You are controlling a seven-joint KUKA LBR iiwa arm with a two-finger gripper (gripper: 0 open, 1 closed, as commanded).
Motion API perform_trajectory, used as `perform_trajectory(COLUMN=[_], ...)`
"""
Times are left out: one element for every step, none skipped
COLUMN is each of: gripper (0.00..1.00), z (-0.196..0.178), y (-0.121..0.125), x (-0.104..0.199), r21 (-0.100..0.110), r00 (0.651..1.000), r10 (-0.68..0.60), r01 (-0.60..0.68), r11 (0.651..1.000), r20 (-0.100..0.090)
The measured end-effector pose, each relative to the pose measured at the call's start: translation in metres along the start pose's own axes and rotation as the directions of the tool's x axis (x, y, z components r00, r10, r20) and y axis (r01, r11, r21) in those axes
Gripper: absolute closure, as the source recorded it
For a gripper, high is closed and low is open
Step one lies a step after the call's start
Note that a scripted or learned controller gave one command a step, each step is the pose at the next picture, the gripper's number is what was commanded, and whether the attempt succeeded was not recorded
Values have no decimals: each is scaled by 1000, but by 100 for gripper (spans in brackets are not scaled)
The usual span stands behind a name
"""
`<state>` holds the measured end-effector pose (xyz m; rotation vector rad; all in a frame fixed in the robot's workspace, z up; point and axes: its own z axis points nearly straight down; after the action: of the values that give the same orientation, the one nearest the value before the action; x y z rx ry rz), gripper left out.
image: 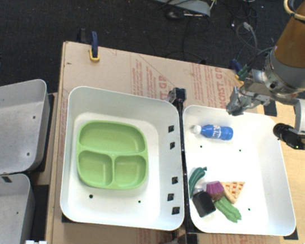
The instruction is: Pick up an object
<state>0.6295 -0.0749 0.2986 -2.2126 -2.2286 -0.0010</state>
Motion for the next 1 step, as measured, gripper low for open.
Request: perform_trajectory(gripper=[100], z=[5], y=[-3], x=[53], r21=[1], r00=[1000], r10=[-1], r01=[1], r11=[1000], r20=[0])
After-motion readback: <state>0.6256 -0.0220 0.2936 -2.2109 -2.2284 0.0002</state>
